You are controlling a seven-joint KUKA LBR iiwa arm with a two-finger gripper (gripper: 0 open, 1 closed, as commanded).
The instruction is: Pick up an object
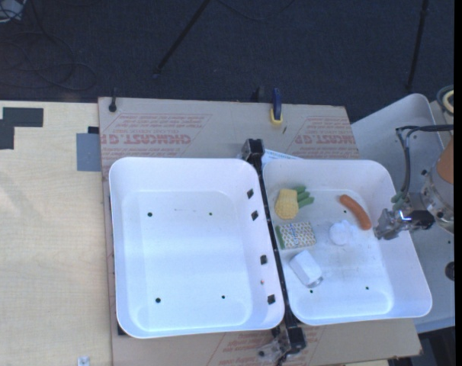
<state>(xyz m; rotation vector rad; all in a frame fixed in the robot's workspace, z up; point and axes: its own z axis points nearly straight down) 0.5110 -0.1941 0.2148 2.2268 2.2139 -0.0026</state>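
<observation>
The right bin [402, 280] holds several small objects. A yellow corn cob with green leaves [289, 202] lies near its left wall. An orange sausage-shaped piece [355, 210] lies toward the right. A green-and-white patterned block [296, 235] sits below the corn, and a white cylinder [306, 268] lies on its side below that. A small pale round object [340, 233] rests near the middle. My gripper [389, 226] hovers over the bin's right rim, just right of the orange piece and apart from it, with nothing visibly held.
The left bin [128, 242] sits beside the right one, with black clips along the shared divider [263, 235]. Both rest on a cardboard sheet [178, 132]. A blue-and-yellow clamp [277, 107] stands at the cardboard's back edge. Wooden bench top [40, 242] lies to the left.
</observation>
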